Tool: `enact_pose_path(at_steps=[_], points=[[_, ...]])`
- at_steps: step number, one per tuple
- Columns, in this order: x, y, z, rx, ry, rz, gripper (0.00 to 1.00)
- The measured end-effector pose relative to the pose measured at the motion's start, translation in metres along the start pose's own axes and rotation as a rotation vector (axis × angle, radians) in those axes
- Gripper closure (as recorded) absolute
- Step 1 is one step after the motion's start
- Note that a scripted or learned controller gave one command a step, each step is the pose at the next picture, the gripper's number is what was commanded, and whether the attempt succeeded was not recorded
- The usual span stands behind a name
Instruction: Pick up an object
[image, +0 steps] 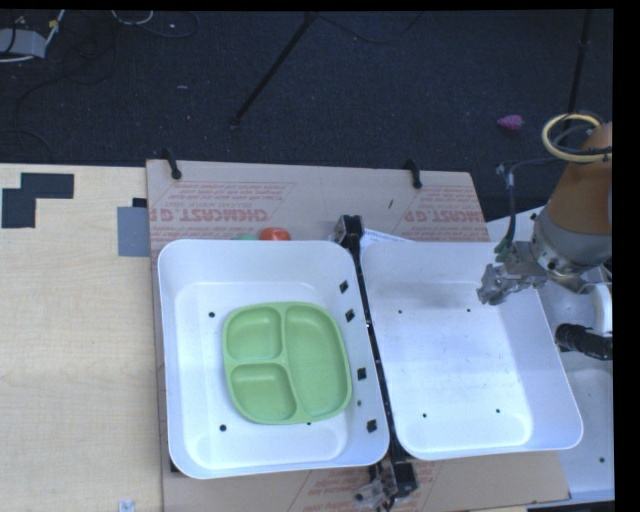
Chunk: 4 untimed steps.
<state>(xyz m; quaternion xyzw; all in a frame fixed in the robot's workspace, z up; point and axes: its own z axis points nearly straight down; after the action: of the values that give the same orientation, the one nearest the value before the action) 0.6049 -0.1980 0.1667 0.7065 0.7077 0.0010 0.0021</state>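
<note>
Dark carpeted floor (330, 80) spans the far part of the scene, crossed by thin cables. Nearer lies the bench (70, 350), pale wood on the left, with a cardboard sheet (300, 205) beneath both bins.

1. Left bin (190, 270): shallow, white, clipped to its neighbour along the shared central edge.
2. Right bin (470, 380): same form, just beside the left bin; its floor shows small dark dots.
3. Arm (580, 200): my grey link with the orange band enters from the right and sits above the far-right corner of the right bin.
4. Green plate (287, 362): a three-compartment divided tray lying flat on the floor of the left bin, roughly central, slightly rotated. It is well apart from my gripper.
5. Gripper (497, 283): positioned over the far-right edge of the right bin, pointing left. Its state cannot be determined at this resolution; no object is seen at its tip.
6. Orange object (274, 235): small, round, resting on the cardboard just beyond the far rim of the left bin, outside both bins. A small green item lies just to its left, too small to identify.
</note>
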Motion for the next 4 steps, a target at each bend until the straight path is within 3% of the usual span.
enact_pose_path(at_steps=[1, 2, 4], points=[[-0.001, -0.007, -0.046, 0.002, 0.0, 0.0, 1.0], [0.002, 0.002, -0.107, -0.001, 0.0, 0.0, 1.0], [0.1, -0.007, -0.099, 0.007, 0.004, -0.003, 1.0]])
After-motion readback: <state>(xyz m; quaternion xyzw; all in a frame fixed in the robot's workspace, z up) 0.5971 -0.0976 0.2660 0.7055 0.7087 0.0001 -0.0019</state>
